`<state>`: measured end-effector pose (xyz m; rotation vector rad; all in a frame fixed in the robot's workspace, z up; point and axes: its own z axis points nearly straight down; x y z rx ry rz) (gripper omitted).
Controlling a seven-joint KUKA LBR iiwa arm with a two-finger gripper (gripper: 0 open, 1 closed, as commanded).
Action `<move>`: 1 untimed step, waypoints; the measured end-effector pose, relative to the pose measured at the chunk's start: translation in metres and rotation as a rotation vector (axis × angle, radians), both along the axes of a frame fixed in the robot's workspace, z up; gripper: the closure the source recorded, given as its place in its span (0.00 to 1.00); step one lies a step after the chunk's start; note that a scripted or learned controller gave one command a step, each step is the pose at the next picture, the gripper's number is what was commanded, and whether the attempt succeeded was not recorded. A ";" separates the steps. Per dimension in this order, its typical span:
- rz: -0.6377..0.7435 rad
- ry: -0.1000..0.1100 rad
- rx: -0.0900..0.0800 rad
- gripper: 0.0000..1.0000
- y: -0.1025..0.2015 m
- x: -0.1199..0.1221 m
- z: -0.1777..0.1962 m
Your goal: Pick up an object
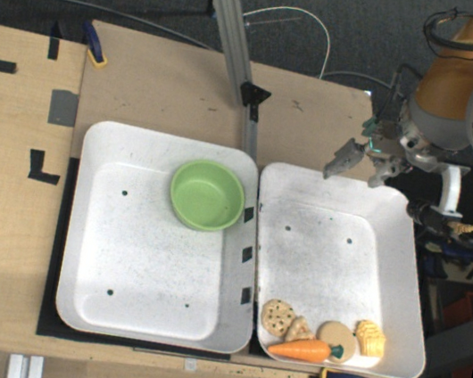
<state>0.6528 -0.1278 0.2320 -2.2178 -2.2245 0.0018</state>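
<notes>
**benchrat:** Plywood bench [172,91] on dark floor, 2 white bins side by side. Left bin [93,231] with just a green bowl [207,194] up near its far edge. Right bin [401,285] with everything jammed into the near corner: carrot [306,349], cookie [277,314], a tan round piece [337,334], a yellow ridged bit [370,337]. Gripper [359,164] parked over the far rim of the right bin, fingers spread apart, nothing between them.

**kuka_kid:** So well apart from the pile. Easiest target?

**benchrat:** Probably the carrot, but lying flat, touching the tan piece and close against the near wall. Looks like 1 finger could land on the rim or the neighbour instead of beside it. Could also close on 2 things at once and drop both.

**kuka_kid:** And the bowl?

**benchrat:** Out in the open, but round and wide. Rim pinch only, likely to slip or tip if off-centre.
</notes>
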 end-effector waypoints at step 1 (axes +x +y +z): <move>0.000 0.000 0.000 0.00 0.000 0.000 0.000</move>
